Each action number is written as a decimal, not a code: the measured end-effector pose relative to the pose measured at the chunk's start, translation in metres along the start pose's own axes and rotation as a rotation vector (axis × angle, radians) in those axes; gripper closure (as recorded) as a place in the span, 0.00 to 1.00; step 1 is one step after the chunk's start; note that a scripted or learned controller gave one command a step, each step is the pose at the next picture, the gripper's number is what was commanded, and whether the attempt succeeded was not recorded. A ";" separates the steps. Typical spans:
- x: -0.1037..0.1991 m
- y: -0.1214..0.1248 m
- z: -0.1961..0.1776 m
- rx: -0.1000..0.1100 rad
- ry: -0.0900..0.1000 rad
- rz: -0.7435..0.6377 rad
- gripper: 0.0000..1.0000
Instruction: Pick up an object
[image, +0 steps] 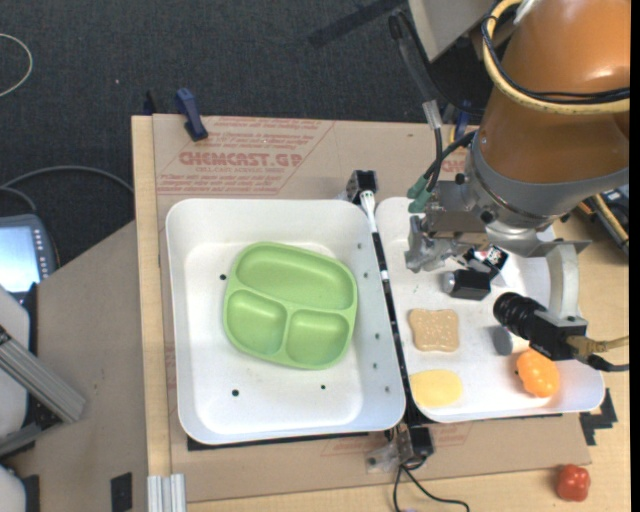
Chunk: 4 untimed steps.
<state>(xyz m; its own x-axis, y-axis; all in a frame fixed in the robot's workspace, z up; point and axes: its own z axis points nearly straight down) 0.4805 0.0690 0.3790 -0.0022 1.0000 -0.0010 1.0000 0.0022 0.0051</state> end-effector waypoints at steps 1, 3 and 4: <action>0.000 0.001 -0.010 -0.002 -0.001 -0.001 1.00; 0.001 0.002 -0.030 -0.007 -0.002 -0.002 1.00; 0.001 0.002 -0.040 -0.009 -0.002 -0.003 1.00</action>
